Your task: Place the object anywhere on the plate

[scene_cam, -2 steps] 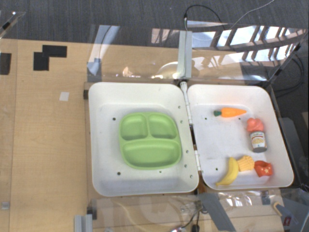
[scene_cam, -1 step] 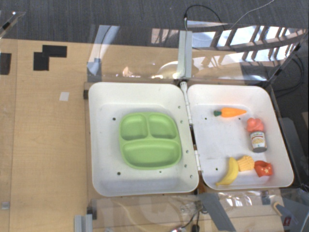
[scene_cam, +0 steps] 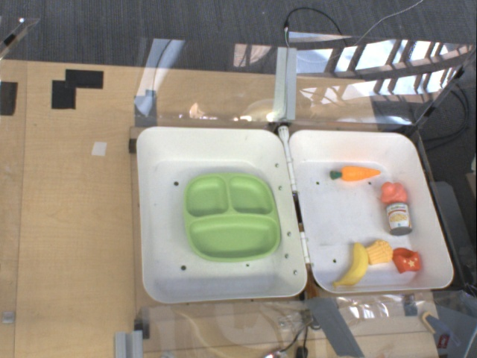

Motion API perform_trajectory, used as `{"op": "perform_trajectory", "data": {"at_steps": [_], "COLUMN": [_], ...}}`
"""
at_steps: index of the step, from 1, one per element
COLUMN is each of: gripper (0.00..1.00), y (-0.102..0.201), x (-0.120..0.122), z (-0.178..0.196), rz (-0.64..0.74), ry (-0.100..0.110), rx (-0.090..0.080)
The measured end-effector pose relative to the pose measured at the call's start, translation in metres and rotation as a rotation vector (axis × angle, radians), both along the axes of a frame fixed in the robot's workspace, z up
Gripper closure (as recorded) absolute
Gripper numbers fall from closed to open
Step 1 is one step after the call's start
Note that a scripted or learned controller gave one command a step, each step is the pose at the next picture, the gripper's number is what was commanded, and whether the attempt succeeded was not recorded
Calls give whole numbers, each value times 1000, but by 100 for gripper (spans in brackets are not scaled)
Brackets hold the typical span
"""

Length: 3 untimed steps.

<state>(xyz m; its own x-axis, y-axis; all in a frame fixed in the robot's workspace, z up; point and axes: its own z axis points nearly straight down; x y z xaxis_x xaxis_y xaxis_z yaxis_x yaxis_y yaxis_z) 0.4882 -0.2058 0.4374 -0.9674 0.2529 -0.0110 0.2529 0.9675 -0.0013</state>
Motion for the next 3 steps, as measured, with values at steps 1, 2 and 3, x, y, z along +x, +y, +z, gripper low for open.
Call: {"op": "perform_trajectory", "data": {"at_steps": [1,2,3], "gripper": [100,100,100], "y": [0,1,0], "x": [2,4,0], "z": [14,28,0], "rz": [3,6,593], "ry": [-11,-23,1], "rx": [-4,-8,-6]}}
